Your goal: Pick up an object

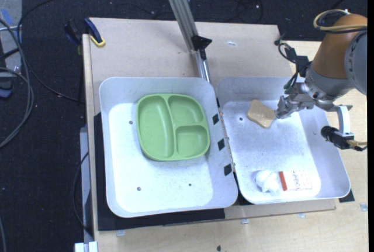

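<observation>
The tan, wedge-shaped sponge-like block point(260, 113) lay in the upper part of the right white bin point(327, 160), tilted, with its right end just beside the tip of the two-finger gripper point(284, 109). The gripper, at the end of the grey arm with the orange band point(339, 52), was low over the bin floor; whether it touched the block could not be made out, and no object was seen between its fingers. Whether the fingers stood apart or together could not be told.

Farther down the same bin, near its lower edge, a crumpled white wad point(267, 180) lay touching or just beside a flat white packet with red print point(299, 180).

The left white bin point(117, 186) held a pale green plastic plate with three compartments point(173, 127), upright, in its upper middle. A slanted grey metal pole point(181, 5) ran from the top of the view down to the seam between the bins.
</observation>
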Motion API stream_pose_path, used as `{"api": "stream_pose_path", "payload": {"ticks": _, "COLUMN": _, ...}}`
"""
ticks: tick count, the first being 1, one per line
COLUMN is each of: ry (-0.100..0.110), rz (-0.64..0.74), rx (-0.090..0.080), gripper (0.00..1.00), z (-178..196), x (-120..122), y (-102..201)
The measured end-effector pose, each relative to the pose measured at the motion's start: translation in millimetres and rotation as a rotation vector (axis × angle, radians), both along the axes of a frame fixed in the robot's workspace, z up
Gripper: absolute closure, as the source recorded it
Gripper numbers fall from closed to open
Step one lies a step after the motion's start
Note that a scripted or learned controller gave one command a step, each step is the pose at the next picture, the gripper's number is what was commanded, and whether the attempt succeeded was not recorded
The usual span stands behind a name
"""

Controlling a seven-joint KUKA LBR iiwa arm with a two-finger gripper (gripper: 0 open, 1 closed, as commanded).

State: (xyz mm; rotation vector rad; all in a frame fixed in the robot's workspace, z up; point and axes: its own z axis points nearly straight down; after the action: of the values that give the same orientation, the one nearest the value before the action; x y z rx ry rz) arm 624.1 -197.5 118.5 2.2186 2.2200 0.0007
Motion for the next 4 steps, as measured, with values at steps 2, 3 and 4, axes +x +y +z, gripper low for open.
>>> {"api": "stream_pose_path", "payload": {"ticks": 2, "ry": -0.005, "rz": 0.001, "rx": -0.001, "gripper": 1.00, "z": 97, "x": 3, "y": -2}}
{"api": "stream_pose_path", "payload": {"ticks": 3, "ry": 0.002, "rz": 0.006, "rx": 0.003, "gripper": 1.00, "z": 106, "x": -13, "y": 44}}
{"api": "stream_pose_path", "payload": {"ticks": 4, "ry": 0.003, "rz": 0.007, "rx": 0.004, "gripper": 1.00, "z": 112, "x": -28, "y": 105}}
